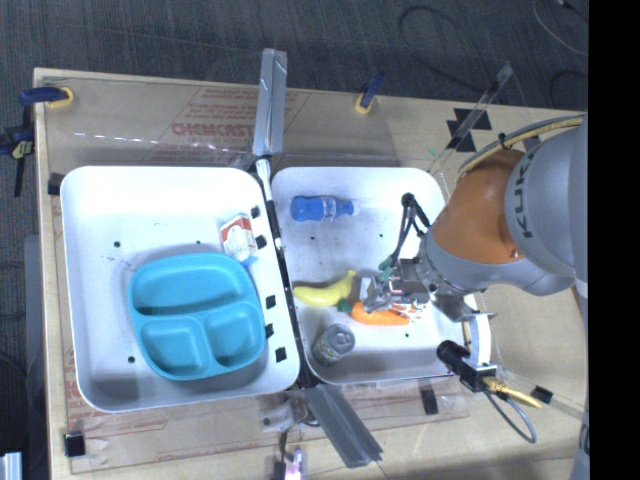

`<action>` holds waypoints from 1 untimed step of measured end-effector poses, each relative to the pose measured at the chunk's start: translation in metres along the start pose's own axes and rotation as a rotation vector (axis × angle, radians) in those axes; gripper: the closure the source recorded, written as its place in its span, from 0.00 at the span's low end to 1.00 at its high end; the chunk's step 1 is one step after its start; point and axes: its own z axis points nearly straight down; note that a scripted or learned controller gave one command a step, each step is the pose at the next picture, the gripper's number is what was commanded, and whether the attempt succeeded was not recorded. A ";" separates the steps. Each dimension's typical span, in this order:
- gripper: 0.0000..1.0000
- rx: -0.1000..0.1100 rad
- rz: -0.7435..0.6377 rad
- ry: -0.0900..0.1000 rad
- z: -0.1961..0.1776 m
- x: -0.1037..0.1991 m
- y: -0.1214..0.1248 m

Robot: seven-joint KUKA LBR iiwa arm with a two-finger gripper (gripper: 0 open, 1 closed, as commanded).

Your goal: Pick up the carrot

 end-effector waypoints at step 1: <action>0.00 -0.004 -0.334 0.000 0.045 0.020 -0.014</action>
